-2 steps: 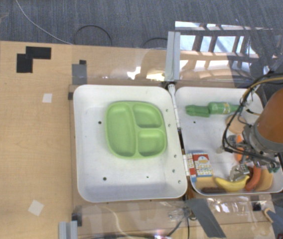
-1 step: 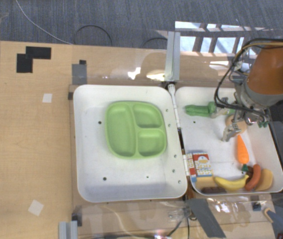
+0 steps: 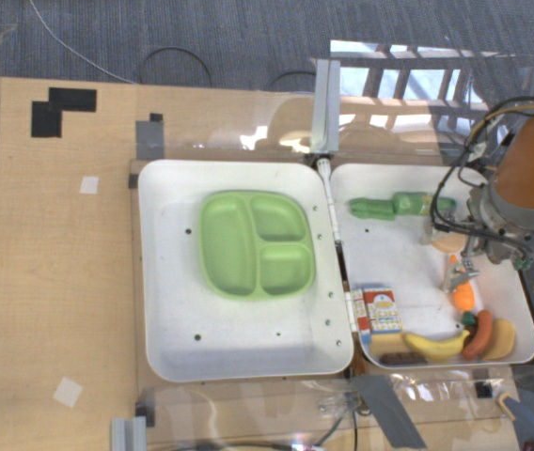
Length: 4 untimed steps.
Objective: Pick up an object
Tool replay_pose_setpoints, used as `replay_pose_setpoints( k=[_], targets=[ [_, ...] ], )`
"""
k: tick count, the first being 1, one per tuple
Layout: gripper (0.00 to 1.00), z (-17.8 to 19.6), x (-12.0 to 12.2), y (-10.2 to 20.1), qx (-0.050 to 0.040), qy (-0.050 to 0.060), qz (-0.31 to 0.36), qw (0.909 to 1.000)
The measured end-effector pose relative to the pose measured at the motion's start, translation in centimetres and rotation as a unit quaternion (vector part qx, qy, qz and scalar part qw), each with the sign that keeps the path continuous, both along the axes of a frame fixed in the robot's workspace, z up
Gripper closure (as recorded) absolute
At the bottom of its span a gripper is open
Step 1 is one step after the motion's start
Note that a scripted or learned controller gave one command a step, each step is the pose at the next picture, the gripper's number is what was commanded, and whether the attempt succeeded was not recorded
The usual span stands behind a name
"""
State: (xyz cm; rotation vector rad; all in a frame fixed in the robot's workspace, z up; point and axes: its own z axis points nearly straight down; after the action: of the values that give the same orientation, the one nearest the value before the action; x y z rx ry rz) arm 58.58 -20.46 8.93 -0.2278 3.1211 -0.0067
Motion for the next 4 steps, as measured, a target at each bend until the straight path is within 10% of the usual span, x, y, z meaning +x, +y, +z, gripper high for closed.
replay_pose_setpoints(
  k=[1,2,3,4],
  targets=[
    [0.00,0.1,-6.5,-0.2,0.0003,-0.001,-0.007,1.0000],
    [1.00,1.6,-5.8,-0.1,-0.0020,-0.011,-0.003,0.9999],
    [1.00,4.2,-3.9,0.0,-0.0008,0.001,0.194,0.9810],
    [0.00,4.2,-3.9,0.0,-0.0005,0.002,0.194,0.9810]
  ],
)
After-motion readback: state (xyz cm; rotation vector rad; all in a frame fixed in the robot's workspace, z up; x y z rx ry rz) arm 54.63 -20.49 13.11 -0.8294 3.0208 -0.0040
